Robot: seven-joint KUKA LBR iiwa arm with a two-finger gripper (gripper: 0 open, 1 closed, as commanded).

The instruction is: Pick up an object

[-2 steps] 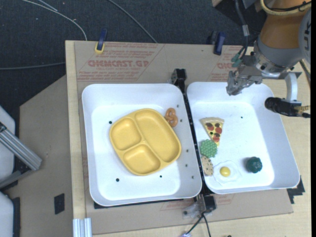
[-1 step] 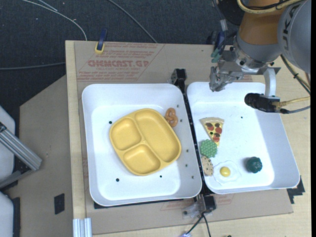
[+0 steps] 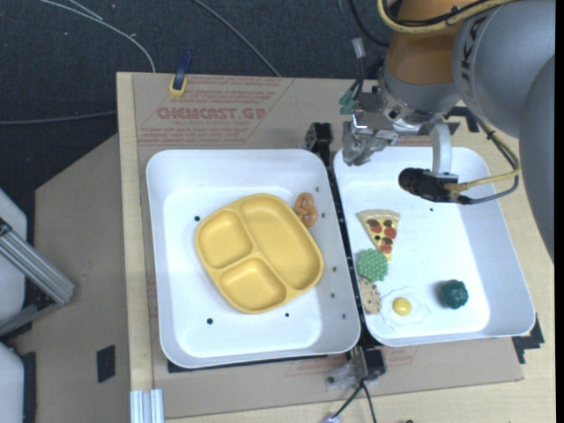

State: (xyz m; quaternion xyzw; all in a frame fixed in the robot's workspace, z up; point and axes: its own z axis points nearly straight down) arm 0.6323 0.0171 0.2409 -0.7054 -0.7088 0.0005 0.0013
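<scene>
My gripper [image 3: 359, 151] hangs over the far left corner of the right bin [image 3: 480, 236], above the bin floor and clear of every object. In that bin lie a pizza slice [image 3: 380, 228], a green bumpy piece [image 3: 372, 264], a speckled cookie [image 3: 371, 299], a fried egg [image 3: 402, 307] and a dark green ball [image 3: 454, 294]. The pizza slice is the nearest, below the gripper in the view. A brown pretzel [image 3: 306, 207] lies in the left bin [image 3: 167, 236], by the far right edge of a yellow divided plate [image 3: 257, 251].
A black fitting with a yellow cable [image 3: 430, 184] hangs from the arm over the right bin's far side. The ridge between the two bins [image 3: 339, 236] runs just left of the gripper. A cardboard sheet [image 3: 211, 108] lies under both bins.
</scene>
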